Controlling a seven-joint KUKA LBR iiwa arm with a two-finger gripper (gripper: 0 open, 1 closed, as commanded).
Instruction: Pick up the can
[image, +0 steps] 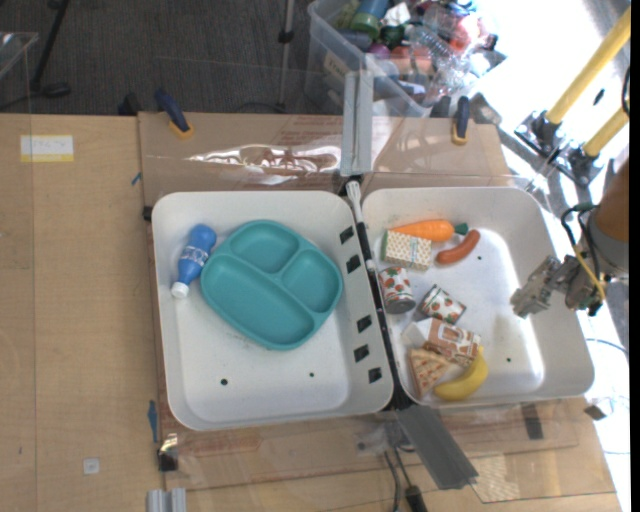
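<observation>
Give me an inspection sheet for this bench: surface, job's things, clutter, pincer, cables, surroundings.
Surface: two white bins side by side, left bin and right bin, on a wooden bench.
Job's things: can with a fruit-print label, lying in the right bin near the divider.
Clutter: teal divided plate and blue bottle in the left bin; carrot, sausage, banana and small cartons in the right.
Pincer: pincer over the right bin's right side, apart from the can.
Cables: nothing seen.
Surroundings: clear tub of toys behind the bench.
</observation>
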